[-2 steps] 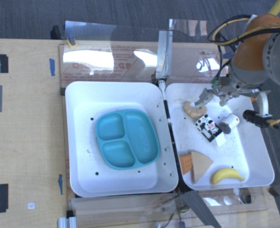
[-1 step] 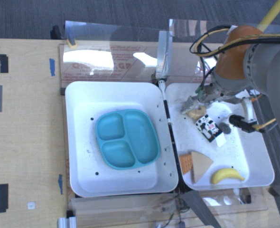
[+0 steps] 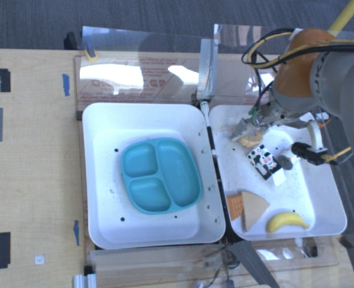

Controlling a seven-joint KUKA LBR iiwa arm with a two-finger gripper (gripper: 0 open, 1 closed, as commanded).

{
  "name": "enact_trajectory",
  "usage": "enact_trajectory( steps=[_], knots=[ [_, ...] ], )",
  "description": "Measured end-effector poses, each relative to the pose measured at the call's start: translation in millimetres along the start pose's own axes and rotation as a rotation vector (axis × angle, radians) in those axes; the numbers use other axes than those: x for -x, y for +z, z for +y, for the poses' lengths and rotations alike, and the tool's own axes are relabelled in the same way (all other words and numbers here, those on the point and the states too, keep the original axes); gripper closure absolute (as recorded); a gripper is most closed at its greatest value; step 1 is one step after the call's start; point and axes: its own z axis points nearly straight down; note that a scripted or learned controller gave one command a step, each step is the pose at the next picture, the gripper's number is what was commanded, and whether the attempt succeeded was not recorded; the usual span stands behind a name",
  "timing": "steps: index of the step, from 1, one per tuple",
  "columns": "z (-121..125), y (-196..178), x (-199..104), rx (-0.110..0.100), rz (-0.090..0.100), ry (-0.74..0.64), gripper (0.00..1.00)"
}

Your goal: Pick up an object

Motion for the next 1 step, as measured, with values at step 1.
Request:
enact_trajectory(
  steps=[1],
  knots=[
    [26.4,-91.2,-120.0,0.002,0.004,0.152,1.00]
  ],
)
